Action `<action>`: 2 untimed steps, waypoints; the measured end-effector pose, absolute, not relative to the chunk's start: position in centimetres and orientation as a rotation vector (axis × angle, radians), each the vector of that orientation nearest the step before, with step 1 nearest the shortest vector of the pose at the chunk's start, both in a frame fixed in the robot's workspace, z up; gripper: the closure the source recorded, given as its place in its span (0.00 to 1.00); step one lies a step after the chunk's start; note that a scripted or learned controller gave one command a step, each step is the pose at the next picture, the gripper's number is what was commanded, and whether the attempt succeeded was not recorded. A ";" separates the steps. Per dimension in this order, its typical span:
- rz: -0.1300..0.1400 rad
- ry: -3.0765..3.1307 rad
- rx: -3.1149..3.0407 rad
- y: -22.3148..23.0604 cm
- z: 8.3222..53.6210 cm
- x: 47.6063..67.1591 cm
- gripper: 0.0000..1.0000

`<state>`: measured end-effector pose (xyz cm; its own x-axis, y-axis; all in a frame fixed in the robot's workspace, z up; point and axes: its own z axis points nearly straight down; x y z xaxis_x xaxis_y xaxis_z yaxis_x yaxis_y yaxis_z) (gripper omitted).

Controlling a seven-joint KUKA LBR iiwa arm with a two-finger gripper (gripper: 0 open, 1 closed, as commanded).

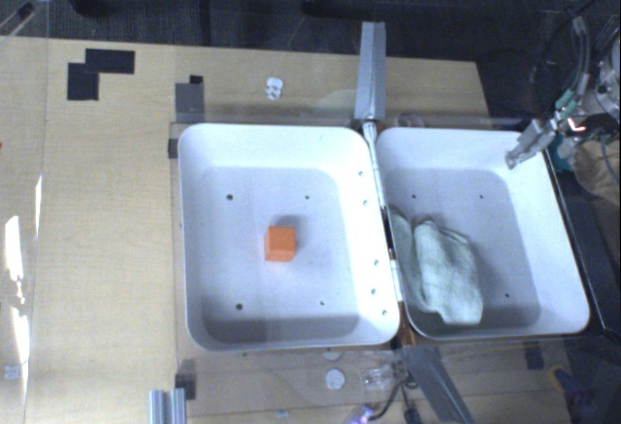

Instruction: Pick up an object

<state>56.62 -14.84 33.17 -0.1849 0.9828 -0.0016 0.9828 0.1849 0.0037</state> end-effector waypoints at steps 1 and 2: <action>0.000 2.528 1.865 -14.9 22.6 61.3 0.00; 0.005 2.422 1.993 -11.4 9.5 61.1 0.00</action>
<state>61.10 -11.40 9.55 -0.1928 0.9812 -0.0017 0.9812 0.1928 0.0055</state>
